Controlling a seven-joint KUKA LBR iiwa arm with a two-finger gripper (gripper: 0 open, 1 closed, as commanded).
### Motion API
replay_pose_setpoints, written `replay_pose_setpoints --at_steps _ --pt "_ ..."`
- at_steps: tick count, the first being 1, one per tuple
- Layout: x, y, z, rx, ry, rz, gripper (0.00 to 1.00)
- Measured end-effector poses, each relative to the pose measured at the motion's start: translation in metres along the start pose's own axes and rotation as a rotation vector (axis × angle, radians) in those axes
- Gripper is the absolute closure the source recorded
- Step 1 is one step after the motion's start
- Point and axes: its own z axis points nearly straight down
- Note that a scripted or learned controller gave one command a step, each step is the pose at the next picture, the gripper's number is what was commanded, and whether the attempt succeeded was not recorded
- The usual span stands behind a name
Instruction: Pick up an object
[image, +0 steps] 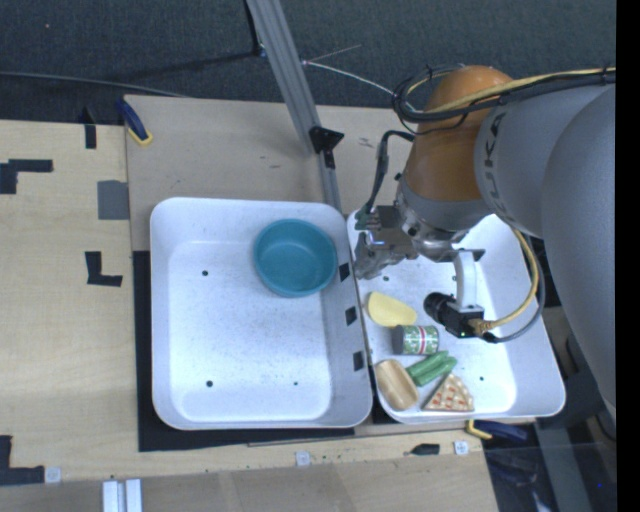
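Worktop (230, 130) of pale wood is carrying two shallow white bins side by side. Left bin (190, 330) is holding a single blue bowl (294, 257), which is sitting upright in its far right corner, close to the wall shared with the neighbouring bin. Right bin (520, 385) is holding a cluster of small items along its near left portion: a yellow piece (390, 310) is lying nearest the arm, a small can (416, 340) with a green and red label is lying on its side just beside and in front of it, a green vegetable (432, 368) is lying at a slant just in front of the can, a bread roll (395, 384) is resting against the bin's left wall, and a pizza slice (450, 396) is lying at the near edge, touching or nearly touching the green vegetable.

Arm (540, 120), grey with an orange band (455, 130) above the wrist, is reaching in from the right and is hanging over the far part of the right bin. End effector (375, 258) is pointing down near the far left corner of that bin, just beside the dividing wall and just behind the yellow piece. Whether it is apart or together cannot be told from this angle, and no item is visible between its tips. A black fitting (450, 312) with a cable is hanging from the wrist beside the can. All items are lying in the bins.
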Motion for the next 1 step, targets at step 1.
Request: replay_pose_setpoints --at_steps 1 --pt "0.0627 0.0148 -0.0038 -0.002 0.002 -0.002 1.0"
